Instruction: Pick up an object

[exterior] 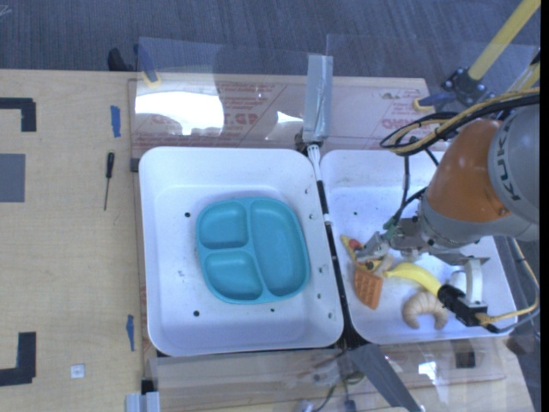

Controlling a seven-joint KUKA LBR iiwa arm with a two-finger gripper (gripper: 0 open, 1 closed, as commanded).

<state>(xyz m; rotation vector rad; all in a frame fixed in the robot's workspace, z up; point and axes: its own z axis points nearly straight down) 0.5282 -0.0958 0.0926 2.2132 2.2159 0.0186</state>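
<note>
My gripper (371, 254) is low in the right bin (364, 187), at its left side. Directly below it lies an orange waffle-like piece (369, 289). A yellow banana (413, 275) lies just to the gripper's right, partly under the wrist. A tan croissant (425, 309) rests near the bin's front edge. A small yellow and red item (349, 245) sits just left of the gripper, by the bin's wall. Nothing visibly hangs from the gripper.
The left bin (163, 256) holds a blue divided plate (252, 249) in its middle. The arm's orange band (463, 183) and cables hang over the right bin's far right. A clear panel stands behind both bins.
</note>
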